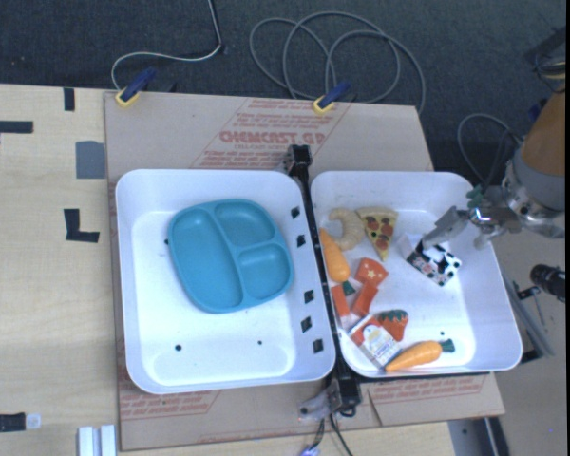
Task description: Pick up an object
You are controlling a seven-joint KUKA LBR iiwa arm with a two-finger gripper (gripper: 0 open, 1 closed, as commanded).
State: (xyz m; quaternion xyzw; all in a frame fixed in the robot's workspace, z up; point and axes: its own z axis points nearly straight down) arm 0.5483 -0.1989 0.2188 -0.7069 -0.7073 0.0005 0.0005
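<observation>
Setting: wooden bench (38,255) carrying a cardboard sheet with two white bins, loose cables on dark floor beyond.
Landmark: black-and-white toy (435,262), a cow-patterned piece, in the right bin (489,297), toward its right wall.
Gripper (446,228): just above and touching-close to the toy; fingers look spread, with nothing between them.
Other candidates: left of the toy, a pizza slice (378,228), orange pieces and a carrot (418,353) lower down.
Left bin (133,283): far left of the toy, holding a blue divided plate (232,254).
Risk: probably closing beside the toy, nudging it toward the wall, and coming away with nothing.
</observation>
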